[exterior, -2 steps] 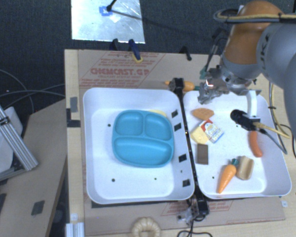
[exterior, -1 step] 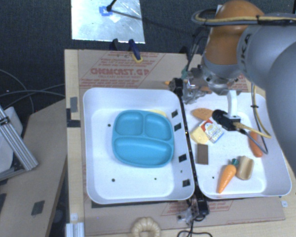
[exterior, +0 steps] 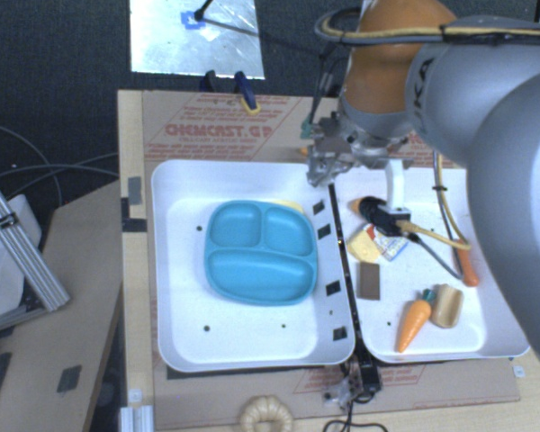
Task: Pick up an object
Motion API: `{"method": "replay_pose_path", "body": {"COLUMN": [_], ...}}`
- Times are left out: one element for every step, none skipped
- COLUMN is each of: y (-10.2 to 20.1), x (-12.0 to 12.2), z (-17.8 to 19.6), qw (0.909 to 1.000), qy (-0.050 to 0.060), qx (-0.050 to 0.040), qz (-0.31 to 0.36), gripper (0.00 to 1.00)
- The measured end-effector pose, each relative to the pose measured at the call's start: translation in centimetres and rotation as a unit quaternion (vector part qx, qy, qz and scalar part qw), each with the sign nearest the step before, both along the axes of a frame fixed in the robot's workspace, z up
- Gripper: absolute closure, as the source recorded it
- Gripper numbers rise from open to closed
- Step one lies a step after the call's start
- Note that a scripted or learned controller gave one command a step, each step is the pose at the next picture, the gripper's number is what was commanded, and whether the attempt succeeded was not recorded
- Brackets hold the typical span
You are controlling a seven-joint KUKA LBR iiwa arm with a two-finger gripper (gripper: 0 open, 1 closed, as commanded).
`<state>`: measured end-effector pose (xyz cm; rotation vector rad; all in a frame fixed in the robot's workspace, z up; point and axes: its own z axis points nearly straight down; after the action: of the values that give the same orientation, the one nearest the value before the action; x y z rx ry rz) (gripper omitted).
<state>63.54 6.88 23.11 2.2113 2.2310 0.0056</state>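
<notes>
My gripper (exterior: 324, 169) hangs over the far end of the divider between the two white bins, above the back rim. The left bin (exterior: 175, 331) holds a blue divided plate (exterior: 259, 251) with a yellow piece (exterior: 291, 205) peeking out behind it. In the right bin (exterior: 486, 336) lie an orange toy carrot (exterior: 412, 324), a tan cylinder (exterior: 446, 306), a flat brown rectangle (exterior: 368, 282), a pale yellow slice (exterior: 366, 247) and a thin orange stick (exterior: 468, 265). Nothing shows in the gripper's grasp.
Both bins rest on a cardboard sheet (exterior: 216, 124). A shiny foil square (exterior: 193, 21) lies behind it, with blue clamps (exterior: 245, 90) at the cardboard's back edge. An aluminium frame (exterior: 13, 259) stands at the left. A beige ring (exterior: 268, 414) sits below the bins.
</notes>
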Motion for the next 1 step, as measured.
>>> {"method": "replay_pose_path", "body": {"y": [0.78], "x": [0.35], "z": [0.35], "qw": [1.0], "qy": [0.0], "qx": [-0.0005], "qz": [-0.001], "gripper": [1.0]}}
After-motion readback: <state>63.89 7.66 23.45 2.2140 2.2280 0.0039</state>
